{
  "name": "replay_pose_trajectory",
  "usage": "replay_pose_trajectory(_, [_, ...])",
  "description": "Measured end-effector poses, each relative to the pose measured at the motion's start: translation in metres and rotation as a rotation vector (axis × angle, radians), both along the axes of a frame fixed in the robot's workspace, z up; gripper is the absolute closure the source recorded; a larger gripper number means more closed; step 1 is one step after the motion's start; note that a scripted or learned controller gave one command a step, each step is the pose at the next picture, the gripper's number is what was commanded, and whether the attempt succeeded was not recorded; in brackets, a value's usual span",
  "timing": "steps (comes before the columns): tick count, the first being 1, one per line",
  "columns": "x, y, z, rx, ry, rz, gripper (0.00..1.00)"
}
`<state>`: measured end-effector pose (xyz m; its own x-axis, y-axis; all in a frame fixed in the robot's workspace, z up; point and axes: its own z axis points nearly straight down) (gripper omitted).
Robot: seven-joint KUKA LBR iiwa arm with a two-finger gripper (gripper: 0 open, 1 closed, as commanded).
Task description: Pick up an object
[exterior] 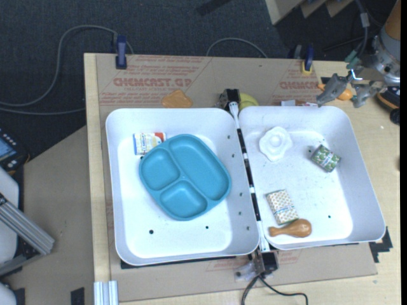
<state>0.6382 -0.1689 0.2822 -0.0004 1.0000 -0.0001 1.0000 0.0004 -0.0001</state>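
Note:
My gripper [344, 89] hangs above the back right corner of the right bin [356, 199], past its rim, with its fingers spread open. A small orange thing [344, 94] shows between them; whether it touches them I cannot tell. In the right bin lie a white round lid-like piece [275, 143], a small green patterned block [324, 158], a tan patterned box [281, 205] and a brown drumstick-shaped toy [291, 229]. The left bin [127, 227] holds a blue divided plate [184, 175] and a small white and red packet [148, 141].
Behind the bins on the cardboard lie an orange scrap [177, 98] and a yellow object [247, 100]. Blue clamps [121, 51] grip the board's back edge. The arm enters from the upper right.

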Motion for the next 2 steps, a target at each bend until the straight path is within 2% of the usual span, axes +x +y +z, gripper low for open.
replay_pose_trajectory(1, [0.027,-0.057,-0.087,-0.001,0.003,-0.004,0.00])
replay_pose_trajectory(2, [-0.041,-0.047,-0.164,0.004,0.011,-0.002,0.00])
